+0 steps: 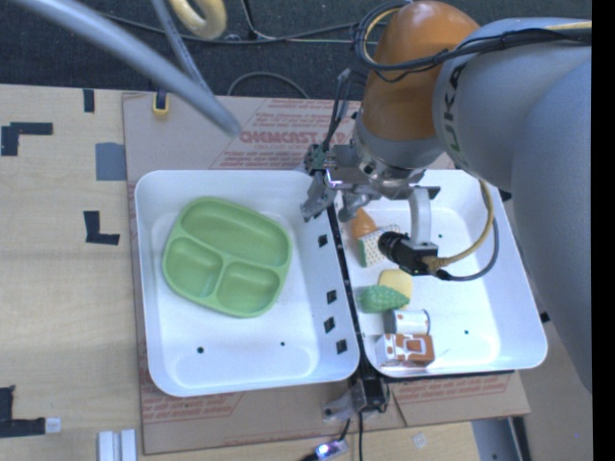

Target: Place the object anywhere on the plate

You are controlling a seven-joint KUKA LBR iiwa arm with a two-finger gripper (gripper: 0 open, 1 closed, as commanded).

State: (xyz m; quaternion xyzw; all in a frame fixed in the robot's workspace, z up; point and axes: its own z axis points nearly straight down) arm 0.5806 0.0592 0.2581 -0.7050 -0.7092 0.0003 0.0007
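1. We see the green three-compartment plastic plate (228, 255) in the left white bin (159, 353), well left of the gripper (370, 221).
2. Small toy food pieces (384, 291) lie in the right white bin (500, 325), just below the gripper.

Light wood bench (58, 286) w/ black tape marks at left of frame. Brown cardboard sheet (269, 128) flat on bench, centre frame, red print along upper edge. Two shallow white bins on cardboard, side by side, touching at centre: left bin (163, 353) lower-left of centre, right bin (509, 325) lower right. Yellow tag (159, 104) at cardboard's upper-left corner. Dark floor beyond bench, top of frame.
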